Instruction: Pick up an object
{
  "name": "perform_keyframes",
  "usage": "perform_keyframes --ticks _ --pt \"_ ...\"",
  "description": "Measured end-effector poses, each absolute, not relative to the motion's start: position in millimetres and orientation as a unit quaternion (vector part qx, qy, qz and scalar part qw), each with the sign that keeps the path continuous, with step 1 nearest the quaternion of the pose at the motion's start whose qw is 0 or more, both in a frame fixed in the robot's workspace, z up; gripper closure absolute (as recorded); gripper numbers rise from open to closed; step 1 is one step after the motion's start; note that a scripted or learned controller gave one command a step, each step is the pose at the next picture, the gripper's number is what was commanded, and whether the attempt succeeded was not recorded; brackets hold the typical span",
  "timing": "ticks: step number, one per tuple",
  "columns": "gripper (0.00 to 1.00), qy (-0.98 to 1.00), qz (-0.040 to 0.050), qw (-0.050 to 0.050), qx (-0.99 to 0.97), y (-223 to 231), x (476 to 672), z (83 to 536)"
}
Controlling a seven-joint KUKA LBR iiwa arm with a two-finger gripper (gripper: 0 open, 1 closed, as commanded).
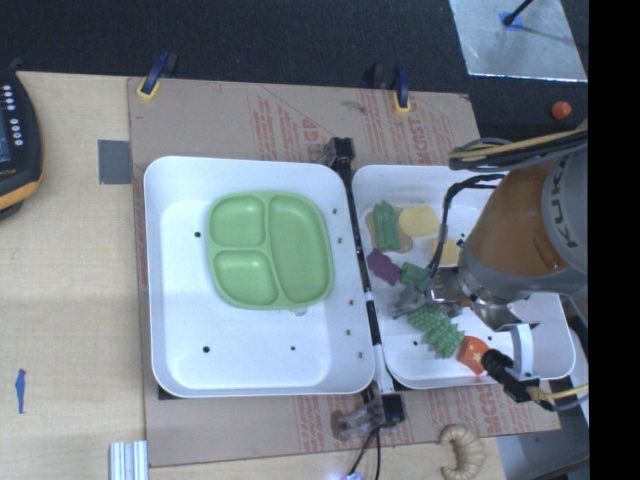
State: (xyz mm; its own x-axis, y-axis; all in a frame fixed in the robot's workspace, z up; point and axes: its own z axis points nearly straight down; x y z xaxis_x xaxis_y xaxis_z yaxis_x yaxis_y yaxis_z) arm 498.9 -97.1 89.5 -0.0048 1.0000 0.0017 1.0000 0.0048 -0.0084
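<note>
At the far left edge of the bench sits a black and orange handheld controller, partly cut off by the frame. A grey patch of tape lies on the wood just to its right, and a small blue mark shows low on the bench. A brown cardboard sheet lies under both bins, pinned at its far edge by a yellow clamp and a blue and yellow clamp.

The left bin holds a pale green divided plate with three compartments, lying flat toward the bin's far half.

The right bin carries the clutter: a light green piece and a yellow item near the far wall, a purple piece just below them, a bumpy green toy toward the near side, and an orange-red object just beside it.

The gripper reaches down among these, between the purple piece and the bumpy green toy, close to both; whether its fingers are spread or closed cannot be told, as the wrist and dark cables crowd over them. The grey arm with its orange band covers the bin's right half, hiding whatever lies beneath it.

On the bench below the right bin lies a tan curled object.
</note>
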Motion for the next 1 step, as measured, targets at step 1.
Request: perform_keyframes --ticks 1 --pt "1.00 -0.709 0.0025 0.002 -0.706 -99.1 499.5 101.6"
